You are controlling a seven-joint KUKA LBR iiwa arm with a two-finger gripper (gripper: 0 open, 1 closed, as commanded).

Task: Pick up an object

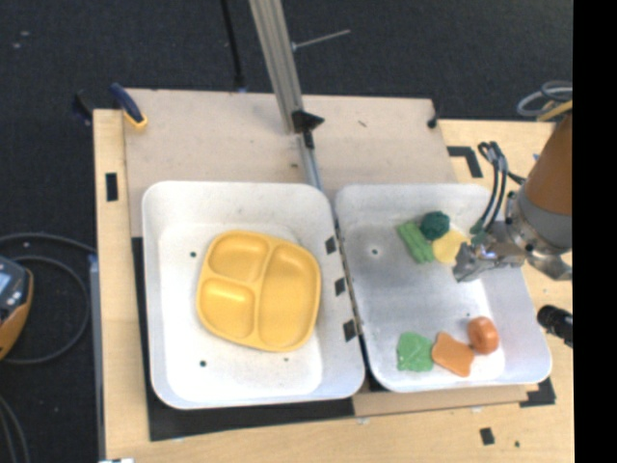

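The arm comes in from the right, and its gripper (469, 261) hangs low over the right bin (386, 287), just beside a small yellow piece (447, 248); if the fingers are open or closed, I cannot tell from here, and I see nothing held between them. Touching the yellow piece are a dark green ball (435, 224) and a green ridged block (415, 241); near the front edge lie a light green piece (415, 351), an orange wedge (452, 354) and an orange ball (483, 335). In the left bin (174, 258) rests a yellow divided plate (258, 289).
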